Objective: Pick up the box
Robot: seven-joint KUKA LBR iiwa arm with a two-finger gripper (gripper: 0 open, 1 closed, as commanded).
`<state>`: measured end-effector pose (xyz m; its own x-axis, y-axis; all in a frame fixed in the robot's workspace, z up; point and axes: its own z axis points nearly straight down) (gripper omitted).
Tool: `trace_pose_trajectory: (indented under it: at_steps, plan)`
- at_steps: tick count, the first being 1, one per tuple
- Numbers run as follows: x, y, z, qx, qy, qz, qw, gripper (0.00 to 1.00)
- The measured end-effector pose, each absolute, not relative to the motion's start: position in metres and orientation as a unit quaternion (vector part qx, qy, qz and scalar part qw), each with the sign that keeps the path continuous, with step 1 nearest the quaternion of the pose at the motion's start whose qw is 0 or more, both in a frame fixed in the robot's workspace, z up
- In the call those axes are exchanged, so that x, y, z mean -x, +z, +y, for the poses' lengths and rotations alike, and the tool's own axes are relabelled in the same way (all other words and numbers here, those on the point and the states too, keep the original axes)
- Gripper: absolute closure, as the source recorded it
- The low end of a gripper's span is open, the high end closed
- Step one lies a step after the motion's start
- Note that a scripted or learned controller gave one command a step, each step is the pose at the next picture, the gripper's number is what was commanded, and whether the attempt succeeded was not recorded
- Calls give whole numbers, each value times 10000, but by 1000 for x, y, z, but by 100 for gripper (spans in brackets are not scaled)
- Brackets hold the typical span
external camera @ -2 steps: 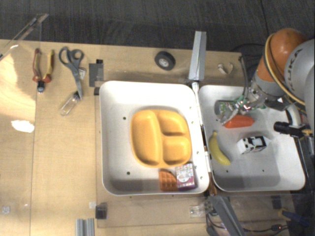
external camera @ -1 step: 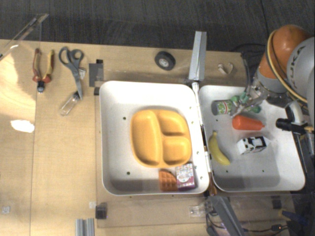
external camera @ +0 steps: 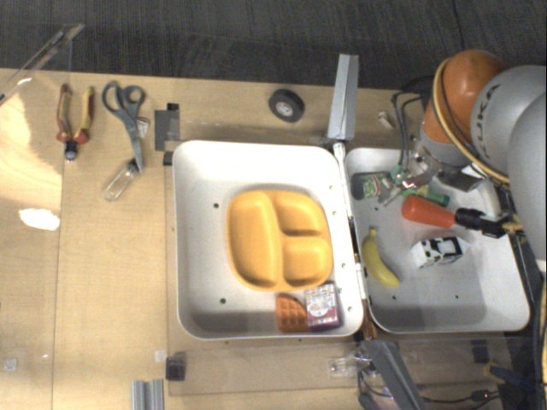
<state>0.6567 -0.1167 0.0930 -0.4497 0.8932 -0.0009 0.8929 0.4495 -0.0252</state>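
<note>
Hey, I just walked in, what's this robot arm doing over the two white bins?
The arm reaches in over the right bin, its gripper at that bin's far left corner, near a screwdriver, a banana and a small toy car. The box lies in the left bin beside a yellow tray, untouched.

Yellow tray (external camera: 278, 237), banana (external camera: 379, 261), scissors (external camera: 130, 120)

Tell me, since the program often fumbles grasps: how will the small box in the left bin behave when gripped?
The box looks like thin printed carton, so probably light and crushable. It lies flat, so tipping seems unlikely. It sits against the yellow tray and a waffle, so fingers may find little room.
</note>
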Motion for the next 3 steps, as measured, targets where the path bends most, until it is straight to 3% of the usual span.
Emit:
trace_pose_trajectory:
  at_steps: [1, 2, 3]
  plan:
    - [-665, 188, -57, 5984, -22, -8012, -31, 100]
    - [-665, 187, -57, 5984, -20, -8012, -30, 0]
    - [-603, 119, -113, 6141, -12, -7892, -19, 0]
